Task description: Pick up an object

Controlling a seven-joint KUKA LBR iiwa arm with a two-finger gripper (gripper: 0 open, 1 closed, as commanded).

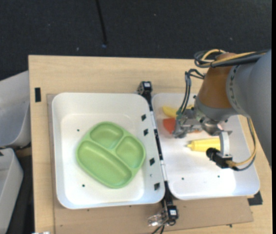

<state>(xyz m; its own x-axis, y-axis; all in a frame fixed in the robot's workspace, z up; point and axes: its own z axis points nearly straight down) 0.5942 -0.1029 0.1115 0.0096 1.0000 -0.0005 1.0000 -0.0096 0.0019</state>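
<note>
In the right bin (pixel 201 179), a red object (pixel 169 125) lies near the left wall, with a yellow piece (pixel 170 111) just behind it. A longer yellow object (pixel 204 144) lies toward the bin's middle. My gripper (pixel 181 130) hangs low over the bin, right beside the red object and left of the long yellow one. The wrist hides much of what lies under it.
The left bin (pixel 65 179) holds a green divided plate (pixel 110 153). A ridge with black clips (pixel 153 145) separates the two bins. Cables (pixel 191 82) loop off the arm's wrist. The right bin's front half shows bare white floor.
</note>
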